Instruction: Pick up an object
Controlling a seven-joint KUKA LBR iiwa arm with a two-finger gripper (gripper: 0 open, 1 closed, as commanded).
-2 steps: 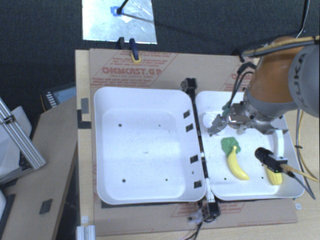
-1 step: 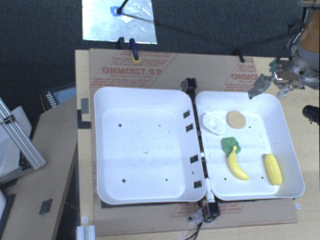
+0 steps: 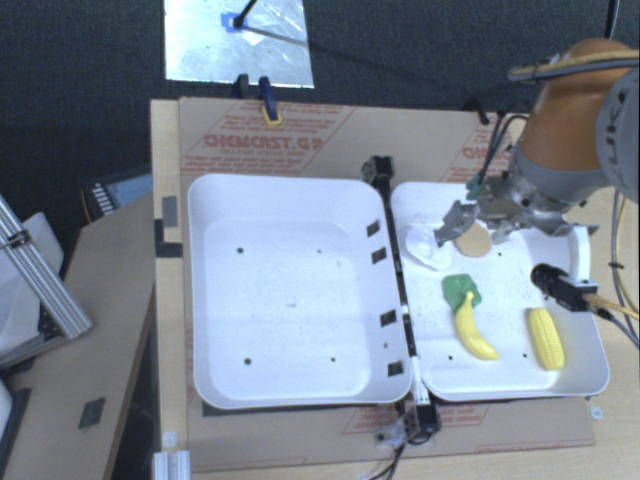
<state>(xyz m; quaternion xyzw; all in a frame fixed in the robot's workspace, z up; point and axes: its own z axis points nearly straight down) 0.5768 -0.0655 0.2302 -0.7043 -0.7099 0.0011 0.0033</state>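
My gripper (image 3: 475,230) hangs low over the back of the right bin (image 3: 590,368), fingers spread open. A tan round object (image 3: 474,243) lies just beneath and between the fingertips; nothing is lifted. A white crumpled object (image 3: 424,247) rests to the gripper's left, near the bin's inner wall. Nearer the front lie a yellow banana-shaped toy with a green end (image 3: 470,320) and a yellow corn cob (image 3: 545,338).
The left bin (image 3: 200,268) sits beside the right one, with a black divider strip (image 3: 392,268) between them. Both stand on a cardboard sheet (image 3: 300,133). A shiny square plate (image 3: 238,26) lies beyond the bench at the back.
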